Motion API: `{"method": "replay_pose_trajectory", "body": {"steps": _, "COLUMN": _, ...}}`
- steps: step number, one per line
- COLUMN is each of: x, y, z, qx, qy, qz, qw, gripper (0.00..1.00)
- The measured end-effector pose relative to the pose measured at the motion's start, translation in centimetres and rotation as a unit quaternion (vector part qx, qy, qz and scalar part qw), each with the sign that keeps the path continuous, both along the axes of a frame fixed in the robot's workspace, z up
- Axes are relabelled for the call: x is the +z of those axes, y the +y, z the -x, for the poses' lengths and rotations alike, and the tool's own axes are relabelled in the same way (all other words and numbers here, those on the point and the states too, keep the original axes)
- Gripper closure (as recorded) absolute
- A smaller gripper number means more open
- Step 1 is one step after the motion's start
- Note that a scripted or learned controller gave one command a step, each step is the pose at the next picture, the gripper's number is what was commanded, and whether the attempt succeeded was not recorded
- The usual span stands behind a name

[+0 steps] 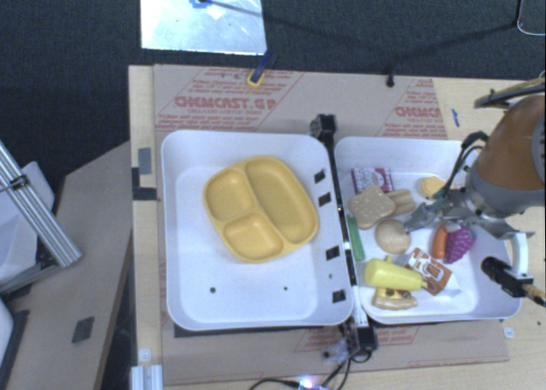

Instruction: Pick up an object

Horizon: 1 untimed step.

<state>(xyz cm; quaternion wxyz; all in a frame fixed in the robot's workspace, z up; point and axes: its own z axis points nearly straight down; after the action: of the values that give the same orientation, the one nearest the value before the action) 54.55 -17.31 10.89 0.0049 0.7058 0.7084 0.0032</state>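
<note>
The right bin [486, 299] holds several toy foods: a bread slice [368, 206], a tan round piece [392, 235], an orange carrot [439, 241], purple grapes [460, 243], a yellow banana-like piece [392, 275] and an orange-and-white box [430, 269]. My gripper [421, 214] hangs low over the middle of this bin, just right of the bread slice and above the tan round piece and the carrot. Nothing shows in its grasp. The arm's orange band [512, 149] is behind it at the right.
A pink packet [372, 178] and a small yellow piece [431, 185] lie at the right bin's back. The left bin [183, 294] holds a yellow divided plate [260, 207]. Black clips [337, 252] join the two bins along their shared wall.
</note>
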Motion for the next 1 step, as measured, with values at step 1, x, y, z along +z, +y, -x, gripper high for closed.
{"method": "replay_pose_trajectory", "body": {"steps": 1, "x": 0.74, "y": -0.03, "z": 0.12, "qx": -0.001, "qy": 0.002, "qz": -0.0004, "qw": 1.0000, "gripper": 1.00}}
